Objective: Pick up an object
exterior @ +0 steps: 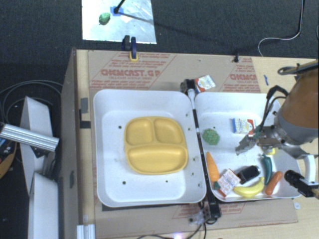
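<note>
Hovering over the right bin (219, 103), pincer (247, 144) holds nothing; finger spread cannot be told. Banana (249, 188), carrot (212, 166) and black object (248, 173) lie along the bin's near edge.

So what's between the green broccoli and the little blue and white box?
Nothing. In the camera view, bare white bin floor separates the green broccoli from the blue and white box.

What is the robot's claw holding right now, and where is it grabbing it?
Nothing that I can see. The gripper hangs over the right bin, between the green ball and the small blue box.
</note>
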Controlling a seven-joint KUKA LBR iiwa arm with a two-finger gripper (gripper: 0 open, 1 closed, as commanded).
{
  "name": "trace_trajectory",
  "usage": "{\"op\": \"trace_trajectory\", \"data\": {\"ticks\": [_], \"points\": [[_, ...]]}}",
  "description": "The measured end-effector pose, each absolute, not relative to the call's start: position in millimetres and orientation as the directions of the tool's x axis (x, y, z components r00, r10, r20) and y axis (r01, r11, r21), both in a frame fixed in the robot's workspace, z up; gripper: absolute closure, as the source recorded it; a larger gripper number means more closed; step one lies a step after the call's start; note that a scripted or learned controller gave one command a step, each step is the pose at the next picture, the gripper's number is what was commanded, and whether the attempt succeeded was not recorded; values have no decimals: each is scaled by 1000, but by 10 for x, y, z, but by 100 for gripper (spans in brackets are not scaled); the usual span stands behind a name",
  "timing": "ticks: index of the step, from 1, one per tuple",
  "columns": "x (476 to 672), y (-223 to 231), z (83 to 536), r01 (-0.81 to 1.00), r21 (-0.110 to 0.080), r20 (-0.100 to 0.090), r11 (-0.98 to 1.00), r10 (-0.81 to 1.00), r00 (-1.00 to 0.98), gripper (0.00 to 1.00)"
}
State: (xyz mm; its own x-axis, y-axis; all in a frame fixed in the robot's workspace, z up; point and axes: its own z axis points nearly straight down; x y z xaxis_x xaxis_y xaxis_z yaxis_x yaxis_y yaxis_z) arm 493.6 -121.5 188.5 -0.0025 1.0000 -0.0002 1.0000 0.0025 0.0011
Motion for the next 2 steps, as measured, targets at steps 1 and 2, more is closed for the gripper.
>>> {"op": "trace_trajectory", "data": {"ticks": [1,2], "points": [[5722,-895,1255,1000,0,1,3,1000,-3,0],[5626,-2081,1348,1000,2,-3,0,1000,0,0]]}}
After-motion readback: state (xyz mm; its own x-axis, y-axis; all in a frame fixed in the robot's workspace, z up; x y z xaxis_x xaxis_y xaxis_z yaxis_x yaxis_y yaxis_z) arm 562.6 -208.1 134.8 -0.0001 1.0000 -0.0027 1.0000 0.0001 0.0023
